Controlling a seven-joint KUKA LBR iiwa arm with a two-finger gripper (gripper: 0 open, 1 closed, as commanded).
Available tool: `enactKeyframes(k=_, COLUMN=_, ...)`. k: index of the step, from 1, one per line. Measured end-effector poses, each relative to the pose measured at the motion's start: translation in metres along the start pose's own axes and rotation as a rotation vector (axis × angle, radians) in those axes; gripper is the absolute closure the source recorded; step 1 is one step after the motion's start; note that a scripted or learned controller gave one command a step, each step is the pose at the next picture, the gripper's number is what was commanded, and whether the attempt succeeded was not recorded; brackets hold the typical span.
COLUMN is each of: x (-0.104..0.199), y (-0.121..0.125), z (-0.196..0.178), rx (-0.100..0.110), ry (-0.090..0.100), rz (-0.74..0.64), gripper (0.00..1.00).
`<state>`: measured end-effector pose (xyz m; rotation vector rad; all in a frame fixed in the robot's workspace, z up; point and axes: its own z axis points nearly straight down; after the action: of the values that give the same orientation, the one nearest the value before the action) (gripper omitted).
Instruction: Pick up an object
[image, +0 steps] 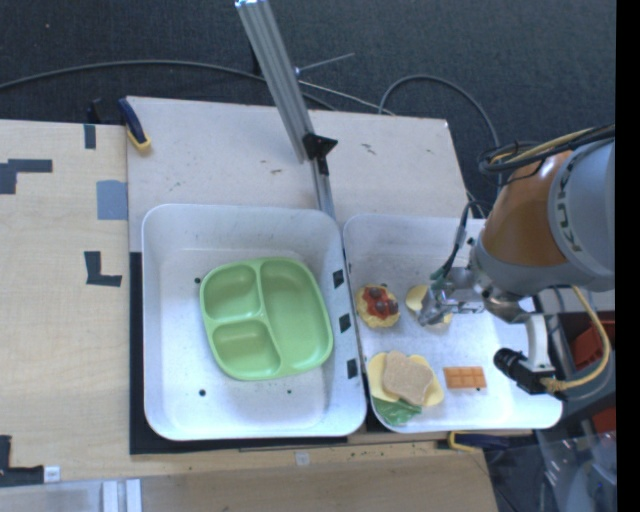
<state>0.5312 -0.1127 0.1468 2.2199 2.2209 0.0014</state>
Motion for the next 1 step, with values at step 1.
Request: enactKeyframes(k=1, x=0.0033, y=-0.0037, z=-0.0612, rx=-0.003, ry=0.000, rz=-0.001, gripper=1.00)
